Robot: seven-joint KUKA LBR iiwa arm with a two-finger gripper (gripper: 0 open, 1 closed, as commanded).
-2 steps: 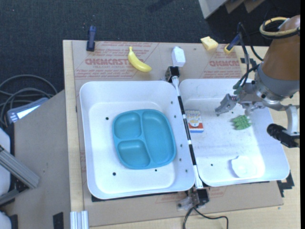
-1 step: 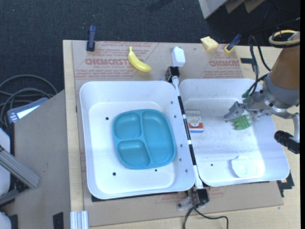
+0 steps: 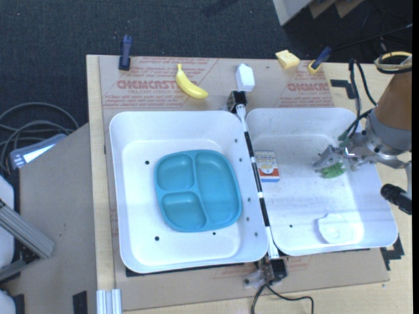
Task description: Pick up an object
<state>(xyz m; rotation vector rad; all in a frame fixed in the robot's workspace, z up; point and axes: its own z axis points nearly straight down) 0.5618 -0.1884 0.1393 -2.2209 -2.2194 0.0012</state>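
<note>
Camera view: arm (image 3: pixel 393 120) reaches from right, tool (image 3: pixel 329 159) over green object (image 3: pixel 333 170)

Red print reading "CHEMCAST" stands on the brown board (image 3: pixel 150 84) behind the bins, twice; the smaller lines are unreadable.

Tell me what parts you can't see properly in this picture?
- Gripper: fingers too small and blurred in the camera view to tell if they're open or shut.
- Green thing: partly covered by the gripper; can't tell what it is.
- Small box: its label is too tiny to read.
</note>
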